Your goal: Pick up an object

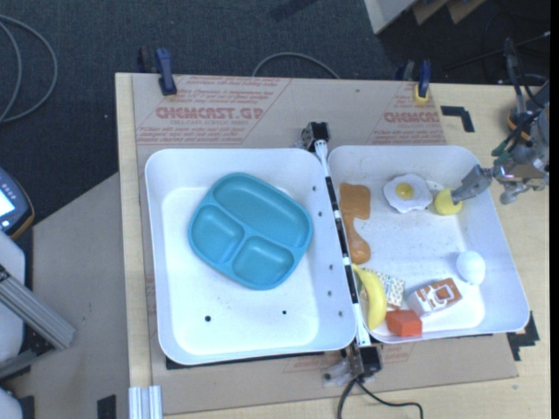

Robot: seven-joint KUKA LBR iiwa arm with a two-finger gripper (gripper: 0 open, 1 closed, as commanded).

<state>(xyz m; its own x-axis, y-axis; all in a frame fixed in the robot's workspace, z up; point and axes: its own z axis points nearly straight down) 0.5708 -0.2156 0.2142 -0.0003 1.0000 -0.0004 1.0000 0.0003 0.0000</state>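
Observation:
The right bin (pixel 489 225) holds several toy foods. A fried egg (pixel 407 192) lies near its back wall, with a small yellow piece (pixel 446 202) just to its right. My gripper (pixel 472 183) reaches in over the bin's right rim, and its grey tip sits right against the top of that yellow piece. A white egg (pixel 471 266) rests further forward. A small printed carton (pixel 434 297), a red block (pixel 403 323) and a banana (pixel 374 297) lie along the front. A tan-orange piece (pixel 355 221) lies by the left wall.
A blue divided plate (pixel 251 230) sits in the left bin (pixel 175 312). A hinged bar (pixel 336 234) separates the two bins. Blue clamps (pixel 163 68) hold the cardboard at the bench's back edge. The arm's wrist (pixel 524 160) hangs over the right side.

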